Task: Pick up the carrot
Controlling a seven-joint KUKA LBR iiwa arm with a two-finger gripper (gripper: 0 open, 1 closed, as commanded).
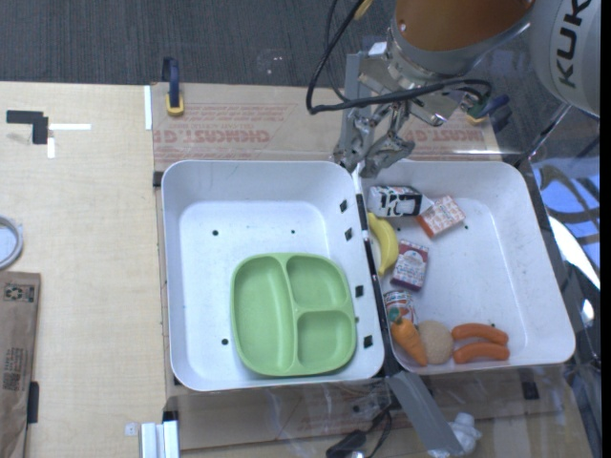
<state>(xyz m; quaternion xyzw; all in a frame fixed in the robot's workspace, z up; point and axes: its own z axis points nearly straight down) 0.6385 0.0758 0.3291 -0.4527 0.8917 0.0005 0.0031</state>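
The gripper (pixel 374 154) hangs over the far rim between the 2 bins, fingers slightly apart and holding nothing. The carrot (pixel 409 341) lies at the right bin's (pixel 531 219) near-left corner, touching a tan round item (pixel 436 342).

Arm (pixel 496 8) cropped at top edge

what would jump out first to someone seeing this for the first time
The big grey and orange arm at the top right, its gripper hanging over the bins' far edge. Next, the green tray in the left bin, then the carrot at the right bin's near edge.
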